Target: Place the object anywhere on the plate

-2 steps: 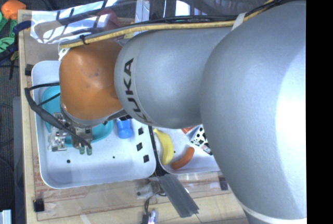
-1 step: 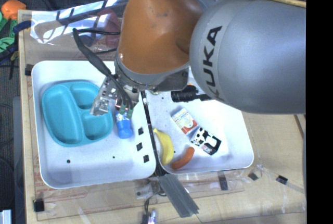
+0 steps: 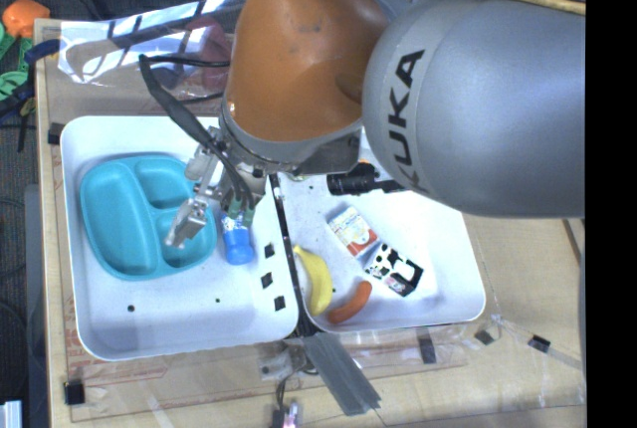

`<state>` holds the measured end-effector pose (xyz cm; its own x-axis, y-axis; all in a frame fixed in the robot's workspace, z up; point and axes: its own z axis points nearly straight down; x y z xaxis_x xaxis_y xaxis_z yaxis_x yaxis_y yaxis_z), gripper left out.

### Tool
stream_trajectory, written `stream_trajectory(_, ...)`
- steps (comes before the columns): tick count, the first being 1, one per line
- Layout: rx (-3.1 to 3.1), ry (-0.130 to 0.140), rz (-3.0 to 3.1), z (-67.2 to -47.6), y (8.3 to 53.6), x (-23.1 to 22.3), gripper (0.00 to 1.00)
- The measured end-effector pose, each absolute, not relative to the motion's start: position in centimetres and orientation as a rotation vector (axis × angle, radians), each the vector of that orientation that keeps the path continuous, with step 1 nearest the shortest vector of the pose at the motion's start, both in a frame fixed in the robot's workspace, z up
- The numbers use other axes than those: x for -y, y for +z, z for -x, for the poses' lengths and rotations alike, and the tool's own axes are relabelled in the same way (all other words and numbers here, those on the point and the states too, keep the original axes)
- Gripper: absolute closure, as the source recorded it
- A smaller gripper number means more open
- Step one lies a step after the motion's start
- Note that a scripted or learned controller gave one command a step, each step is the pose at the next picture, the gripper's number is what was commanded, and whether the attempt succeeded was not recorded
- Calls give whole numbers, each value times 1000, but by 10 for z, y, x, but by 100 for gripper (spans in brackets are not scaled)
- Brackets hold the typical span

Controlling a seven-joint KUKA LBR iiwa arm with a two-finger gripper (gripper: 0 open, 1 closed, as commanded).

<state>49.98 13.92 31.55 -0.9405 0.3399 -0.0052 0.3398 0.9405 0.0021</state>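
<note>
A teal divided plate [image 3: 124,212] lies in the left bin [image 3: 149,326]. A small blue cylinder [image 3: 238,244] with a green top stands on the bin floor just off the plate's right edge. My gripper [image 3: 211,217] hangs over that edge with its fingers spread. The silver left finger [image 3: 187,222] reaches over the plate's right compartment, and the darker right finger sits just above the blue cylinder. Nothing shows between the fingers. The arm's orange band and grey body hide the back of both bins.
The right bin [image 3: 448,307] holds a yellow banana [image 3: 318,282], a red sausage-shaped piece [image 3: 349,303], a small red-and-white box [image 3: 353,229] and a black-and-white item [image 3: 394,269]. The ridge between the bins [image 3: 283,257] runs close to the cylinder's right.
</note>
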Motion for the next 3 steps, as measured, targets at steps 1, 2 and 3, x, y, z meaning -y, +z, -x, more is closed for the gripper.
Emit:
stream_trajectory(1, -3121, -4, -386, -506, 154, -209, 0)
stream_trajectory(2, -3131, 1, -167, -584, 365, -164, 0)
stream_trajectory(3, -3128, 3, -158, -584, 375, -166, 100)
